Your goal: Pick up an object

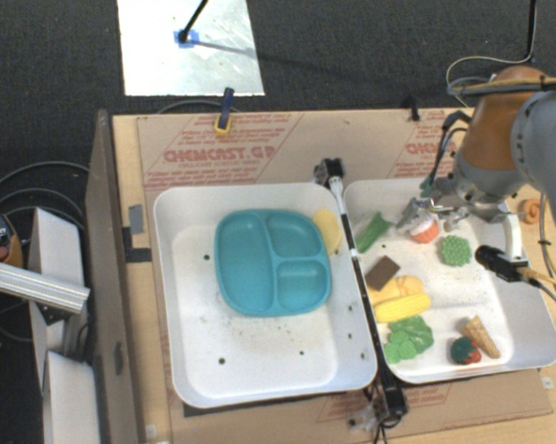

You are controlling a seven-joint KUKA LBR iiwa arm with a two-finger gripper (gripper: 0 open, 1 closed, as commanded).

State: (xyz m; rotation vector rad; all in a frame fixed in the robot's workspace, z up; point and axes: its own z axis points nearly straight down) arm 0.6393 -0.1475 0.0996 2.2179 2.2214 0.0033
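My gripper reaches in from the right and hangs low over the back of the right bin. Right under it lies a small orange and white object. The view does not tell whether the two touch. Around that spot in the bin lie a green pod, a round green bumpy piece, a brown block, a yellow corn cob, a leafy green piece, a cone and a red and green fruit.
The left bin holds a teal divided plate and a pale yellow piece by the divider. A black handle-like part juts over the right bin's right side. Cables run along the bench's right edge.
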